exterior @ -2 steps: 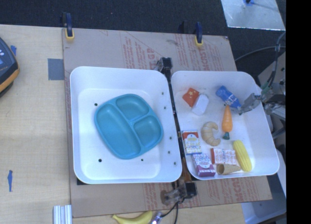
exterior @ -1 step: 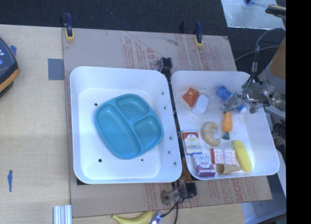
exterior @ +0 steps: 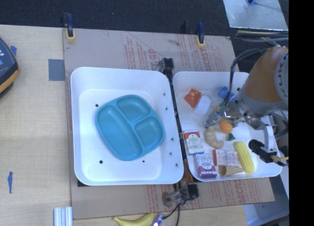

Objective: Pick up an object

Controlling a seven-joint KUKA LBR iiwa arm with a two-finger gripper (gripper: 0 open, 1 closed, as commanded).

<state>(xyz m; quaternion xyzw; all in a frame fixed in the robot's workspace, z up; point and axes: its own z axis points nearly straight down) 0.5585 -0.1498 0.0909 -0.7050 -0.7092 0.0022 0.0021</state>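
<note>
The grey arm's claw (exterior: 222,117) hangs low over the middle of the right white bin (exterior: 216,76), just above a small orange ball (exterior: 226,126); how it is set, I cannot tell. Toy food crowds that bin's near edge: a yellow corn cob (exterior: 244,156) and red-and-white packets (exterior: 204,163). The left white bin (exterior: 83,80) carries a blue divided plastic plate (exterior: 129,126), with bare floor along its rims.

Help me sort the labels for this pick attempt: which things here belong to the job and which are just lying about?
Belonging to the job:
- gripper, down in the right bin
- toy corn, orange ball, red packet, small cartons

Lying about:
- blue divided plate in the left bin
- banana
- clamps
</note>
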